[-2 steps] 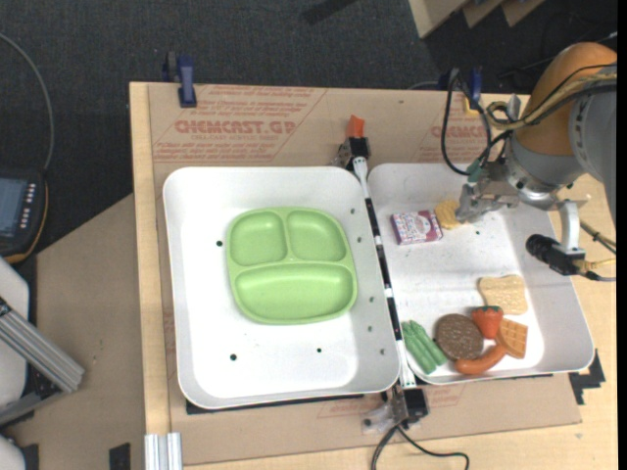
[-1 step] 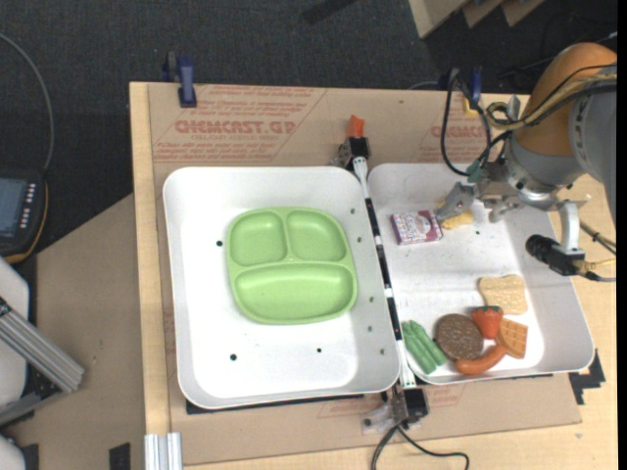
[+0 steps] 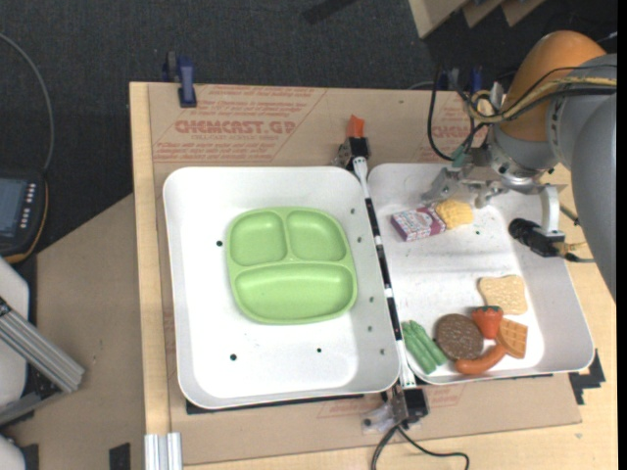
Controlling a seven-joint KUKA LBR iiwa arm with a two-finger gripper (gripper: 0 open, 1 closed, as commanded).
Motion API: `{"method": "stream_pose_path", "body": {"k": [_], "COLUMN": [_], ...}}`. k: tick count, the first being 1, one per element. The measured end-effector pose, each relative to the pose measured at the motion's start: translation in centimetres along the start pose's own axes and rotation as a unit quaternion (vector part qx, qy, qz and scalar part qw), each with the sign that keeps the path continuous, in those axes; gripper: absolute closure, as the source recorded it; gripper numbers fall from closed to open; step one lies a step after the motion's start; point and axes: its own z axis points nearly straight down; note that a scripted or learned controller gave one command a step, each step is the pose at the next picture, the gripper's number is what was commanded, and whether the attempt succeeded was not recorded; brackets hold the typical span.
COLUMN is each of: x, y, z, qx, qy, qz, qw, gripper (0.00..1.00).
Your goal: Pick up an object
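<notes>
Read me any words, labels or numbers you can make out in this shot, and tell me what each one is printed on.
"CHEMCAST GP", in red, on the brown board under the bins, behind the left bin.
Smaller red lines above and below that print, and along the board's front edge: too blurred to read.
Print on the small purple box in the right bin: too small to read.

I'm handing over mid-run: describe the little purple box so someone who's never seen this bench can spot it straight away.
Find the right-hand white bin, the one the grey arm reaches into. Near its far edge, close to the divider between the bins, lies the purple box, with a yellow block touching its right side under the gripper. It is the only purple, printed carton; the other food items sit clustered at the bin's near edge.
</notes>
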Motion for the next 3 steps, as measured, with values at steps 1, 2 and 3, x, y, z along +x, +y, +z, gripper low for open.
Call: {"method": "stream_pose_path", "body": {"k": [1, 2, 3], "x": [0.0, 0.0, 1.7], "y": [0.1, 0.0, -5.1], "z": [-1.3, -1.2, -0.3], "qx": [-0.003, -0.002, -0.002], "qy": [-0.001, -0.001, 0.0], "qz": [0.0, 0.0, 0.003], "qw": [1.0, 1.0, 1.0], "gripper": [1.0, 0.0, 0.0]}}
